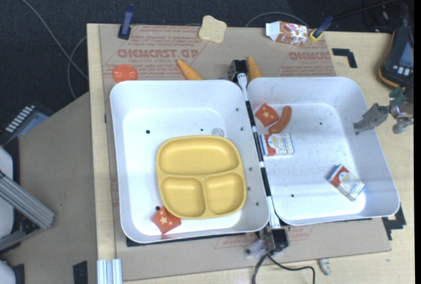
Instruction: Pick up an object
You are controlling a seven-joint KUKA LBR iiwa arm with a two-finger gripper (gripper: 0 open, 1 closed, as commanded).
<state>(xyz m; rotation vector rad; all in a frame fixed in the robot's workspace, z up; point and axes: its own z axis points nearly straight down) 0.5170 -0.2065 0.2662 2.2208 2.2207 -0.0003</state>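
two shallow white bins sit side by side on a tan board, seen from above. at the lower left of the frame, in the left bin (125, 144), one small red packet with a yellow star (166, 221) lies in the near corner, just beside one yellow plate with three compartments (200, 175). at the lower right, in the right bin (375, 144), one small red and white carton (346, 183) lies tilted. further up that bin, by the divider between the bins, lie one white and red carton (279, 144), its print too small to read, one red packet with a yellow star (265, 114) and one brown sausage (283, 118) touching that packet. that makes two star packets in all. at the right edge of the frame the grey gripper (375, 117) sits above the right bin's rim, apart from every item; whether its fingers are spread or closed cannot be told. beyond the bins, on the board, red printing reads "chemcast gp" (158, 52) twice. there lie two orange carrots (189, 71), one orange disc (125, 72), one slice of bread (212, 29), one milk carton (287, 31) and two blue clips (125, 21)
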